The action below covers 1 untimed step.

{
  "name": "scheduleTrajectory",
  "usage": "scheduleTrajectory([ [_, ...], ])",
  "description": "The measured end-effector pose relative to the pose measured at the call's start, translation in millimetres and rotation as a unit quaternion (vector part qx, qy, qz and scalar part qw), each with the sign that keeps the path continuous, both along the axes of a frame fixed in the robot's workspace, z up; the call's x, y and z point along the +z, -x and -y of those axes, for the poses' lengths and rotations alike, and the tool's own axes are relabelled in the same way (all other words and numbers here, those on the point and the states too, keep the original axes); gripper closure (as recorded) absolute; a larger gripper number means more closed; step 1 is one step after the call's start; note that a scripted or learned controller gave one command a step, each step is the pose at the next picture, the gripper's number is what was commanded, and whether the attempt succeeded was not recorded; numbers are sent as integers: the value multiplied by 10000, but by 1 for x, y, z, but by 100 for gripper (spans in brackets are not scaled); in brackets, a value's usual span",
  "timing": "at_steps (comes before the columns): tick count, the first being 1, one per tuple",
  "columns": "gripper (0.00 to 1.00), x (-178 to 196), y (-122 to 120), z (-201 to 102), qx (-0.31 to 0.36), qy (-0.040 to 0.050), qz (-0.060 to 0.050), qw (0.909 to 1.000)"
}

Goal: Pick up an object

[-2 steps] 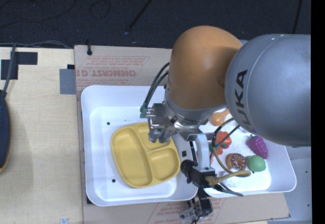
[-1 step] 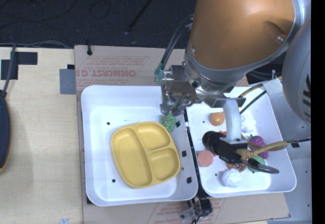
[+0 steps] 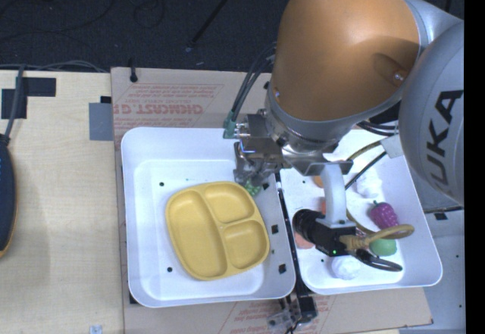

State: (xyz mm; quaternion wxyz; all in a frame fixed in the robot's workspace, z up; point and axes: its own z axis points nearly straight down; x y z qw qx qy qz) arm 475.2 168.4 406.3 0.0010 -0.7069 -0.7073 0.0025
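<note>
- Plate (image 3: pixel 218 228), yellow and divided, lies flat in the left bin (image 3: pixel 144 173); small toys, among them a purple grape bunch (image 3: pixel 384 213), crowd the right bin (image 3: pixel 424 264).
- Gripper (image 3: pixel 252 173) hangs by the plate's far-right corner, probably because this plate is the target.
- Jaws: hidden under the wrist; I cannot tell if released or clenched.

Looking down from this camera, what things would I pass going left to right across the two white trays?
Yellow divided plate in the left bin → small white lump → purple grape-like bunch, both in the right bin.
</note>
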Motion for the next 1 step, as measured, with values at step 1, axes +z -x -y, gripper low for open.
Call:
scheduleTrajectory([
  [1,100,-26,0,-26,1,-1,-6,10000],
])
